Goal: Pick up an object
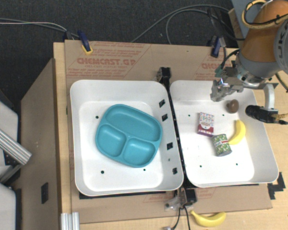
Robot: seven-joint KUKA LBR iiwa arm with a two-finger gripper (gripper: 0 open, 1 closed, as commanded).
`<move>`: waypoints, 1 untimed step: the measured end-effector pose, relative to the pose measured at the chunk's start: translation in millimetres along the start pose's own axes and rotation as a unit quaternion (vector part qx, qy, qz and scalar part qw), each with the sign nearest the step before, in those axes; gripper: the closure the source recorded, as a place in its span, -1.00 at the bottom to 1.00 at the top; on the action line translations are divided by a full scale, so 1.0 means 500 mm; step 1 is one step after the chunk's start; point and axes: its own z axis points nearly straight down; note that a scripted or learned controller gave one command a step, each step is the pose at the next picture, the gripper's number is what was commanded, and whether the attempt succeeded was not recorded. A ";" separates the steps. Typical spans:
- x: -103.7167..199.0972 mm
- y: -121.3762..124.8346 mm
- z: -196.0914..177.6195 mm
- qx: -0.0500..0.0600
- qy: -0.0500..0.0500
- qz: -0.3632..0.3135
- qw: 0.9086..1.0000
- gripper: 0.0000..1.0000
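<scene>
camera view: claw [219, 91] over right bin [259, 169], near brown ball [233, 106]; finger spread unclear

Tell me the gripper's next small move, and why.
Probably a short shift toward the small brown object, then down. The gripper hangs over the right bin's far end with nothing seen between its fingers, and that object lies closest beside it, apart from the banana.
</scene>
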 end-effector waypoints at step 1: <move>0.012 -0.010 -0.120 -0.001 0.000 0.000 1.000 1.00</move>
